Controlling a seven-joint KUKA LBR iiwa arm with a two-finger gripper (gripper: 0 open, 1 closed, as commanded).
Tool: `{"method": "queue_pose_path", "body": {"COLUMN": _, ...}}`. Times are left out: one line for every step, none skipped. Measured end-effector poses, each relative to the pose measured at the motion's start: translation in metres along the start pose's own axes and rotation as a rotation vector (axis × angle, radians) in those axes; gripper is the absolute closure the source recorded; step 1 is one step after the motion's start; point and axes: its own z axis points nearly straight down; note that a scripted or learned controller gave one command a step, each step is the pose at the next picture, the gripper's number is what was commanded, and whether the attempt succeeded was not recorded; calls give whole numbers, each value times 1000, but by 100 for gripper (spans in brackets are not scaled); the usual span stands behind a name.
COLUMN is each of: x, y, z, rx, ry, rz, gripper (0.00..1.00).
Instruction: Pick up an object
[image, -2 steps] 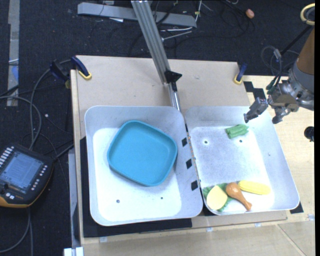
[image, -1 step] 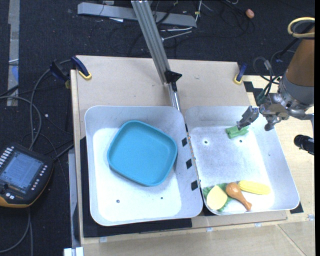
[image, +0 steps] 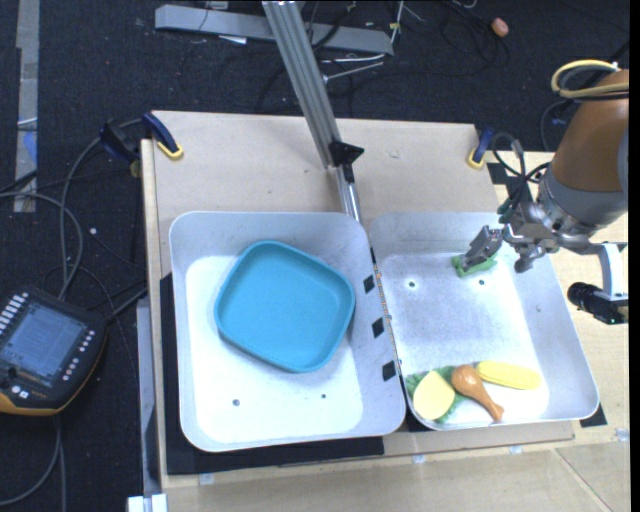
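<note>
My gripper (image: 505, 250) hangs over the far part of the right bin (image: 560, 330) and its two fingers stand apart, open. A small green object (image: 472, 264) lies on the bin floor just under the left fingertip (image: 487, 241); it is not between the fingers. In the near corner of the same bin lie a yellow-green slice (image: 433, 396), an orange drumstick-shaped piece (image: 478, 387) and a yellow oblong piece (image: 510, 376), close together on a bit of green.
A blue square plate (image: 285, 305) lies in the left bin (image: 200, 400). A slanted metal pole (image: 312, 85) runs from the back down to the seam between the bins. Clamps sit at the bench's far corners.
</note>
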Motion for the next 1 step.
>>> {"method": "queue_pose_path", "body": {"x": -4, "y": -1, "z": 62, "rx": 1, "ry": 0, "rz": 0, "gripper": 0}}
